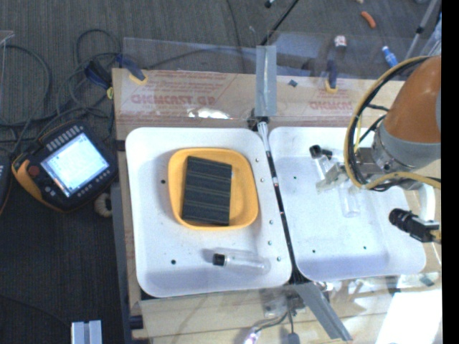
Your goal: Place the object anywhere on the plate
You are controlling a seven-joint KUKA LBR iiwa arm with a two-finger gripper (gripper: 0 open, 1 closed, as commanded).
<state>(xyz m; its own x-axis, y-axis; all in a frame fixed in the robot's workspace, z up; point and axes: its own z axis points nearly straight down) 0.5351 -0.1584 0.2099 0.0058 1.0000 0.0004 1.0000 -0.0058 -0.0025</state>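
Observation:
A yellow square plate [247, 210] lies in the left white bin [143, 192]. On the plate rests a dark ribbed rectangular block [207, 190], flat and slightly tilted. Near that bin's front wall lies a clear tube with a black cap [237, 260], on its side and off the plate. My gripper [340, 188] hangs low over the right bin [373, 256], near its middle and well right of the plate. I see nothing held at it.
The arm's grey wrist and orange band [419, 99] fill the right bin's far right side, with yellow cables looping around. A teach pendant [68, 167] lies on the floor to the left. A metal divider [276, 192] separates the bins.

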